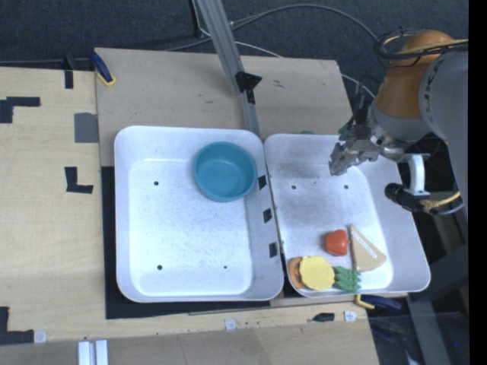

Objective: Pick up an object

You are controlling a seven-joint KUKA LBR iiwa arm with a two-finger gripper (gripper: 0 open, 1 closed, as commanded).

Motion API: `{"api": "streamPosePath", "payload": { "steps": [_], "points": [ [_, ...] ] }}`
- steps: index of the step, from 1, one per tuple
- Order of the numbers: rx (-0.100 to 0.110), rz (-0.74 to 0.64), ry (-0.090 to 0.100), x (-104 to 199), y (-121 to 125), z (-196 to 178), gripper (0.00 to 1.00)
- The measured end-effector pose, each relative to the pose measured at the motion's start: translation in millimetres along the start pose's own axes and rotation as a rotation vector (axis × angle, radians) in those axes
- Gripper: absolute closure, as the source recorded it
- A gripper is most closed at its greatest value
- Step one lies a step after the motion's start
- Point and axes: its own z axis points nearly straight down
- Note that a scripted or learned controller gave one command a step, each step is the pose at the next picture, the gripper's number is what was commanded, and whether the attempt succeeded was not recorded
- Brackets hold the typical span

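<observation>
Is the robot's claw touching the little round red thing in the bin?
Apart. The camera view shows the gripper near the right bin's far end, with bare white bin floor between it and the small round red object.

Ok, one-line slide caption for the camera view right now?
Gripper over the right bin's far end; toy food clustered at its near edge, blue bowl in left bin.

Tan bench [46, 204] bears two white bins: left bin [137, 226], right bin [304, 196], side by side, touching.

Open floor is left across the middle of the right bin [319, 204], its near end being crowded by 4 toys [335, 261], while the left bin [175, 242] is obstructed by 1 blue bowl [224, 171].
</observation>
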Motion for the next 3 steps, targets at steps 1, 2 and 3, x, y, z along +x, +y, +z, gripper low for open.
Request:
{"api": "streamPosePath", "payload": {
  "steps": [1,2,3],
  "points": [
    [-0.001,0.000,0.000,3.1,-7.8,-56.1,1.00],
    [0.001,0.000,0.000,3.7,-12.4,-99.5,1.00],
    [0.005,-0.003,0.002,55.4,-18.0,-83.8,1.00]
  ]
}}
